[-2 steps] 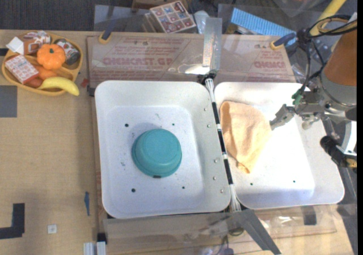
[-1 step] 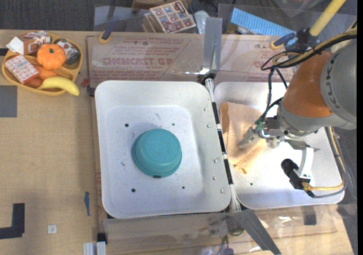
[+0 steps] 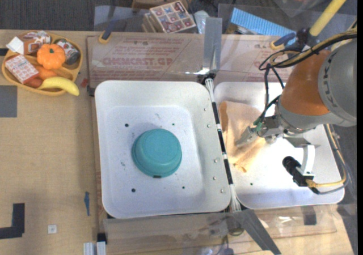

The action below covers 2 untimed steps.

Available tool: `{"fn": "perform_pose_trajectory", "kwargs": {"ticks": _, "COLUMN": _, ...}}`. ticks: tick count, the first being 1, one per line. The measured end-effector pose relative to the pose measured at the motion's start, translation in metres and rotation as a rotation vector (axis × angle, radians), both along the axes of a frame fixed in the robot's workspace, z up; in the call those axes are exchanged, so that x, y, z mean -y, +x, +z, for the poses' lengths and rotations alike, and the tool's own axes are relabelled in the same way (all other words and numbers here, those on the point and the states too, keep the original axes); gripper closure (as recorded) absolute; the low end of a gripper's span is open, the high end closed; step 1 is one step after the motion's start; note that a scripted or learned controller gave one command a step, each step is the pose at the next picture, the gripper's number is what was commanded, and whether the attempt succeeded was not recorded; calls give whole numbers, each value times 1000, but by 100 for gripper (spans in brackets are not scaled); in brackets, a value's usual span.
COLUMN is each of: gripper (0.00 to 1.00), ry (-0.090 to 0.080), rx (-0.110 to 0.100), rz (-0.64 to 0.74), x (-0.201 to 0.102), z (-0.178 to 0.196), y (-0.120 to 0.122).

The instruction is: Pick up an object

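Our end effector [image 3: 248, 136] low in the right bin [image 3: 323, 191]
We cannot tell its grip state; a teal bowl [image 3: 157, 152] lies upside down in the left bin [image 3: 113, 106]

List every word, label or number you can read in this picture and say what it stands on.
"CHEMCAST.GP": red print, repeated, on the paper-covered sheet behind the left bin.
Small carton in the basket of toy food: printed, but too small to read.
Patterned box behind the bench: too blurred to read.
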<state>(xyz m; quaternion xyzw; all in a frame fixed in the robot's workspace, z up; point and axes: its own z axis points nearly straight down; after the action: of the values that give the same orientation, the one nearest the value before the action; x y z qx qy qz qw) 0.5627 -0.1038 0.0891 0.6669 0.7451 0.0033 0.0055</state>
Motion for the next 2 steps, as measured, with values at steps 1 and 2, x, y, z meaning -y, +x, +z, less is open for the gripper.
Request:
{"fn": "perform_pose_trajectory", "kwargs": {"ticks": 1, "gripper": 0, "ry": 3, "rx": 3, "rz": -41, "x": 3, "z": 0, "y": -26}}
{"fn": "perform_pose_trajectory", "kwargs": {"ticks": 2, "gripper": 0, "ry": 1, "rx": 3, "rz": 28, "x": -10, "z": 0, "y": -65}}
